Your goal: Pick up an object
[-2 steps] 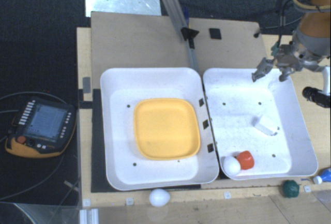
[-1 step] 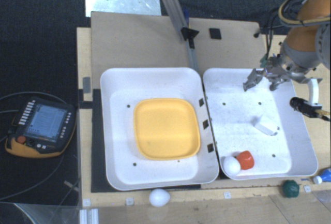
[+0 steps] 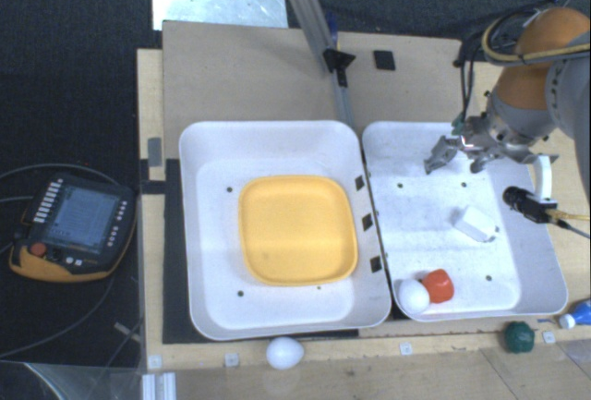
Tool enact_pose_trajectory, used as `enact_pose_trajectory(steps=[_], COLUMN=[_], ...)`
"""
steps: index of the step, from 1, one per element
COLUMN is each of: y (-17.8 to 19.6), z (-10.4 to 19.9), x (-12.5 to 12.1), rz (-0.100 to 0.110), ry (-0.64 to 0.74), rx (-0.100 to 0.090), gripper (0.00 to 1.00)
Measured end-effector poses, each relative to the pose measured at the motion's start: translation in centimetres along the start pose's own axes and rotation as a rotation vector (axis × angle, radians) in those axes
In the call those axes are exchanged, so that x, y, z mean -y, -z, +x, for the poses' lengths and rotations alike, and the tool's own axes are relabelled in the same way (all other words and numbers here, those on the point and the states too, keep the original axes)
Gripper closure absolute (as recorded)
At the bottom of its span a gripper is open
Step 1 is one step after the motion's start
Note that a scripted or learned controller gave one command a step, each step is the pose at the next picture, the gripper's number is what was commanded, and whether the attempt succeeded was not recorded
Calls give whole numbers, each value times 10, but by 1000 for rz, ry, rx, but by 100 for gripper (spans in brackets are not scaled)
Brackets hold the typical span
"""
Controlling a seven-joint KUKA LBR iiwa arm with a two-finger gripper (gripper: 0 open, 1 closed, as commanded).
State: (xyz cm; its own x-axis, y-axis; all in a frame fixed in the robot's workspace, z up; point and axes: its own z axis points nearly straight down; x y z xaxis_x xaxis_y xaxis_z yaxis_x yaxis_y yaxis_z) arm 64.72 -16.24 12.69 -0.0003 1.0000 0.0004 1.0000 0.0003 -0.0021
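Room across right bin (image 3: 554,287) middle; cup (image 3: 438,285), egg (image 3: 413,296) at 7 o'clock rim. Jaws (image 3: 459,155) at 12 o'clock, spread, holding nothing.

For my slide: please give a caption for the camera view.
End effector above right bin holding white block, orange cup, ball.
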Motion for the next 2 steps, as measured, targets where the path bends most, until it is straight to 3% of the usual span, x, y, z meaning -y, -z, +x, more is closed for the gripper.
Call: enact_pose_trajectory(steps=[1,2], y=[-38,-25], z=[0,0], x=[0,-1], rz=[0,-5], ry=[0,1], rx=[0,1], gripper=[0,100])
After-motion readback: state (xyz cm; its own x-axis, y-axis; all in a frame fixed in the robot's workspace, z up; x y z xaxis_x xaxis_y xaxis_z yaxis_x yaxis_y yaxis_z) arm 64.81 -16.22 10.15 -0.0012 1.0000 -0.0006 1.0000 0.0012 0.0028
